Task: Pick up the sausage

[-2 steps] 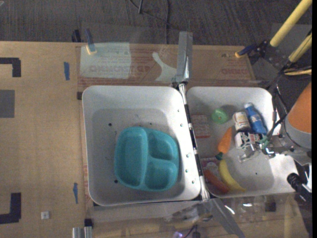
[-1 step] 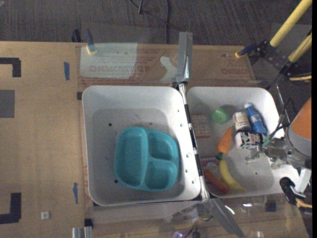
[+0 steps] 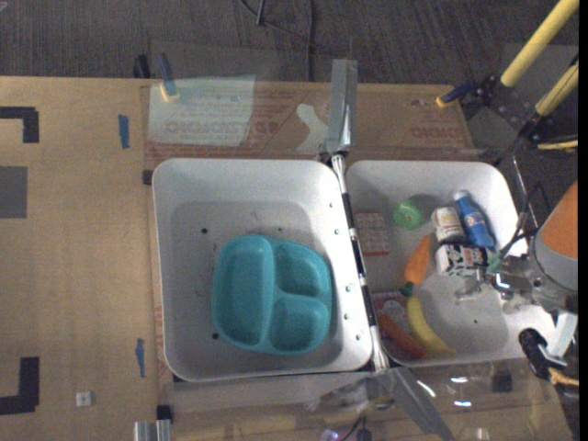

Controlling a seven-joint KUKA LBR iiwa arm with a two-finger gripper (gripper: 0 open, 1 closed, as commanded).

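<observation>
The sausage [image 3: 401, 335], a reddish-brown link, lies at the front left corner of the right bin [image 3: 487, 175], against the yellow banana [image 3: 425, 325]. My gripper [image 3: 480, 284] reaches in from the right over the bin's right half, next to a small white carton [image 3: 457, 259]. It stands about a hand's width to the right of the sausage and a little farther back. The grey wrist and orange band [image 3: 564, 231] rise at the right edge.
An orange carrot [image 3: 418, 260], a green cup-like piece [image 3: 409, 214], a white can [image 3: 447, 221] and a blue bottle [image 3: 472, 220] share the right bin. A teal divided plate [image 3: 272, 294] lies in the left bin [image 3: 184, 246]. Yellow-handled tools [image 3: 542, 35] stand at the back right.
</observation>
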